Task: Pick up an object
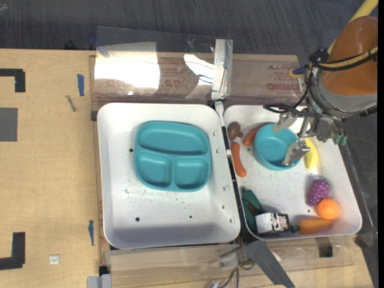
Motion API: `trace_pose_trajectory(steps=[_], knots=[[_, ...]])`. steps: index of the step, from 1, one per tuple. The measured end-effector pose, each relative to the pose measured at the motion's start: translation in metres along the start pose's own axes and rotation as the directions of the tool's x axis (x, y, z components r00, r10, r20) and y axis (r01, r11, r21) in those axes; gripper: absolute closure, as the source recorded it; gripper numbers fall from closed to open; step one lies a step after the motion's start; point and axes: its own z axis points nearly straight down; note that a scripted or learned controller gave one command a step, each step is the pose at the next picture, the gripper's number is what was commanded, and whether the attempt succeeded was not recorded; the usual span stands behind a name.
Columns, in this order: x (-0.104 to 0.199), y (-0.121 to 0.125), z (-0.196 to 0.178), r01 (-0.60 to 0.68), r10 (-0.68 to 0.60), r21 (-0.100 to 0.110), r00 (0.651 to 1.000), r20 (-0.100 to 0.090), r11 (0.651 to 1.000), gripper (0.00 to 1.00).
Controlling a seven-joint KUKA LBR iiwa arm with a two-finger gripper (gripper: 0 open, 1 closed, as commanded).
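Note:
My gripper (289, 138) hangs over the right bin (351, 188), above the right side of a teal bowl (273, 147). Its two metal fingers stand apart, open, with nothing gripped between them. One fingertip is near the bowl's far rim, the other near its right rim. A yellow banana (312, 155) lies just right of the bowl, partly hidden by the gripper. Purple grapes (318, 191), an orange (327, 209) and a carrot (312, 225) lie at the bin's front right.
An orange sausage (239, 159), a brown piece (233, 129) and a small orange piece (249, 137) lie left of the bowl. A green object (251, 201) and a white-and-black box (273, 222) sit at the front. The left bin (114, 179) holds a teal divided plate (173, 155).

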Motion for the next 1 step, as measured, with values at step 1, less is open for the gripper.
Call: trace_pose_trajectory(steps=[1], knots=[[-0.0264, -0.0058, 0.0888, 0.109, -0.109, -0.002, 0.994, -0.003, 0.994, 0.00]])
